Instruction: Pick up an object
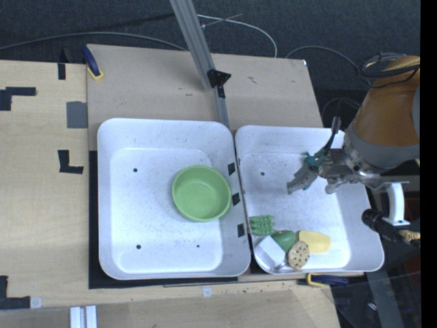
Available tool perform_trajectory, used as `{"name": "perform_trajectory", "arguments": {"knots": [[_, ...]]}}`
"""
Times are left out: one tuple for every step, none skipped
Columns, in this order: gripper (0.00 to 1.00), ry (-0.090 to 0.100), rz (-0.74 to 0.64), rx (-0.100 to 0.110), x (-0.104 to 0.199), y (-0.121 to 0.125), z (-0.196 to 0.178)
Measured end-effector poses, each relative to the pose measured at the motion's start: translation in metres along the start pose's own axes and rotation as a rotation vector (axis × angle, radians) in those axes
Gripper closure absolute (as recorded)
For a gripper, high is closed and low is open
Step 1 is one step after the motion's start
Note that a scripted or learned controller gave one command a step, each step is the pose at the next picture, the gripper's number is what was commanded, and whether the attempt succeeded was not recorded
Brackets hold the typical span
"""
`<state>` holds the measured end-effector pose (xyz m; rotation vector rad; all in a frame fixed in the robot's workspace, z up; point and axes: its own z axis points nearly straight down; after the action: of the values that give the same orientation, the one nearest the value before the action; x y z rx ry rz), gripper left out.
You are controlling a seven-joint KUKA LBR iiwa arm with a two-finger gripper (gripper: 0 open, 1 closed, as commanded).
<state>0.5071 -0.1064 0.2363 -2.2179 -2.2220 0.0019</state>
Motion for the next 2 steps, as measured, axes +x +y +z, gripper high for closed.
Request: {"name": "perform_trajectory", "arguments": {"knots": [[0.00,0.000,0.000,0.000,0.000,0.000,0.000],[0.00,0.000,0.001,0.005,-0.002,0.008,0.052]]}}
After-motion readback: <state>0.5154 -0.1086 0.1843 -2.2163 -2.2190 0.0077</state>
